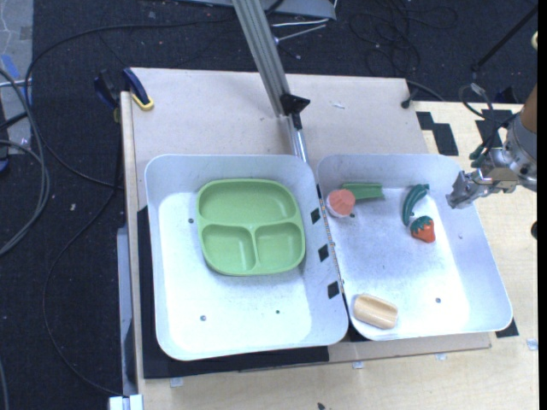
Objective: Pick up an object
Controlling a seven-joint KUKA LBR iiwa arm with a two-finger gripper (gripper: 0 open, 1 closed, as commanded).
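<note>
The arm reaches in from the right, and its gripper [462, 193] hangs over the right bin's [479, 267] far right edge. How wide it is open, I cannot tell. A toy strawberry [423, 228] lies near it in that bin.

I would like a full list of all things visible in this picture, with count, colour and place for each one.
bins: two, white, side by side on the bench
plate: one, light green, three compartments, in the left bin
toy carrot: one, orange-red round end with a green top, rear left of the right bin
toy strawberry: one, red with a green stem, rear middle of the right bin
bread roll: one, tan, front left of the right bin
metal pole: one, grey, slanting down to between the bins
cables: several, black, on the dark floor
pincer: one, grey metal, over the right bin's far right edge
</note>
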